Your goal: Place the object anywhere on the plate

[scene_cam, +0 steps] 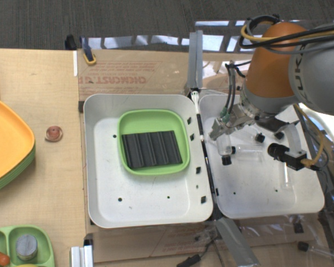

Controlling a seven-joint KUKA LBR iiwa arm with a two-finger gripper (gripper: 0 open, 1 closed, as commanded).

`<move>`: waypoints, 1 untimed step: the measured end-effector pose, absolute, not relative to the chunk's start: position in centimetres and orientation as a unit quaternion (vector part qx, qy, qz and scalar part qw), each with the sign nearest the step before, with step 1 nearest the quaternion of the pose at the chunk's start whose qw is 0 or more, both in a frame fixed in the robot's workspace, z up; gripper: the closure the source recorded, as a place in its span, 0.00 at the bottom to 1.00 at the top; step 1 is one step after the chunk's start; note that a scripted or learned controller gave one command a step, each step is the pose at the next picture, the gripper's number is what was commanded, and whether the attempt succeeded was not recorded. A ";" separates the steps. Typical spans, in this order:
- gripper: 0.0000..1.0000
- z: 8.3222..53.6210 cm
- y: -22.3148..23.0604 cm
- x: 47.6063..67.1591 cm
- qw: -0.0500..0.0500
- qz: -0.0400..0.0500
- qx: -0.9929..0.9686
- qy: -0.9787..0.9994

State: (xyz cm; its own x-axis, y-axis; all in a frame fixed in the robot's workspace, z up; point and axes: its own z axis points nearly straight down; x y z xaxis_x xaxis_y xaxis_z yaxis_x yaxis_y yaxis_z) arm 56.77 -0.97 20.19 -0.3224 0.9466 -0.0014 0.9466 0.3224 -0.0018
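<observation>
A green square plate lies in the back half of the left bin. A dark grey ribbed rectangular object rests flat on it and covers most of its middle. My gripper hangs low over the right bin, close to that bin's left wall and to the right of the plate. It is apart from the dark object, and I see nothing held in it. The orange-banded wrist hides the bin's back part.
Stacked orange plates sit at the far left of the bench. A small reddish round piece lies beside them. A green compartment tray holds food items at the bottom left. Cables and a black fitting hang over the right bin.
</observation>
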 end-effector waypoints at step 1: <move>1.00 19.0 0.8 59.7 0.000 -0.001 0.511 0.860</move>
State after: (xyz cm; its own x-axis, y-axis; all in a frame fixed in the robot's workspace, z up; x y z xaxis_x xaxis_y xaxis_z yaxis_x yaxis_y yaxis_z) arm 59.73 0.77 19.02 -0.4785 0.8781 -0.0010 0.8781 0.4785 -0.0021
